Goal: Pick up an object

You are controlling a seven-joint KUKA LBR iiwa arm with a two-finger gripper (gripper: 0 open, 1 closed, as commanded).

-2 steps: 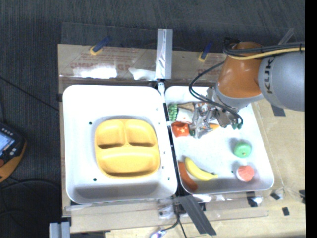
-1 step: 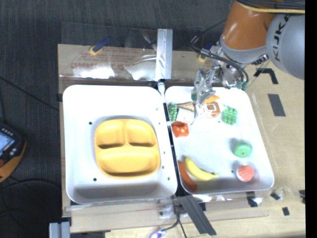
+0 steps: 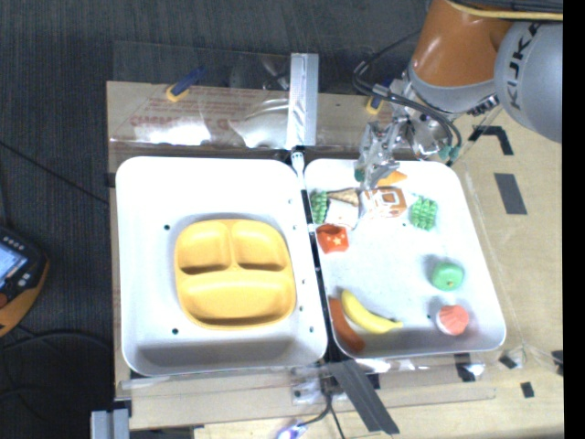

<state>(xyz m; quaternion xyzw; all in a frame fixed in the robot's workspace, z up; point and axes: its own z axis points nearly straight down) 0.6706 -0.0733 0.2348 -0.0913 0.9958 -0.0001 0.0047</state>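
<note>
The gripper [image 3: 377, 167] hangs at the far edge of the right bin [image 3: 475, 245], just above a white and orange card [image 3: 386, 201] that lies flat near the bin's far wall. Whether the claw is open, closed or gripping anything I cannot tell; the metal parts blur together against the white floor.

Taking the card as the landmark: a small pale packet [image 3: 341, 210] lies touching or nearly touching its left side, and a green leafy piece [image 3: 318, 206] sits beyond that, against the wall between the bins. A green ridged block [image 3: 423, 213] is just right of the card. A red cube [image 3: 333, 239] lies nearer the camera and to the left. Well toward the camera from the card are a green apple [image 3: 447, 275], a red strawberry-like piece [image 3: 452, 318] and a banana [image 3: 367, 314] resting beside something orange. The left bin [image 3: 137, 245] holds a yellow divided tray [image 3: 236, 271].

The step in hand looks like the descent onto a target, probably the card or the packet. Both are flat and crowded, so a straight vertical approach, with the claw spanning the narrower side of one piece alone, would give the best chance. A flat card may slip, so the lift should be slow; the ridged block or cube would be an easier grab.

On the arm, part of the KUKA lettering [image 3: 519, 60] can be read. The card's print is too small to make out.
</note>
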